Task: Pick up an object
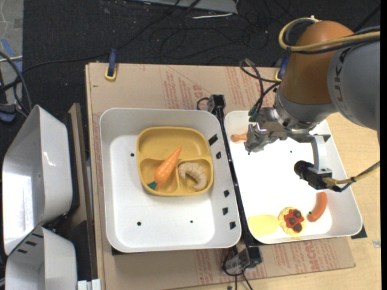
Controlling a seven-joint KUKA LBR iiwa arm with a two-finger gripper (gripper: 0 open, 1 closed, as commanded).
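Glossy white plastic bins [121, 222], a smooth matt yellow plastic plate [172, 136], on a rough cardboard sheet [151, 83].

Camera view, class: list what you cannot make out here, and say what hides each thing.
- Gripper: in the camera view, too small and dark to tell how its fingers stand.
- Orange item in the right bin: partly covered by the gripper, so its full shape is unclear.
- Bench: top right hidden by the arm.
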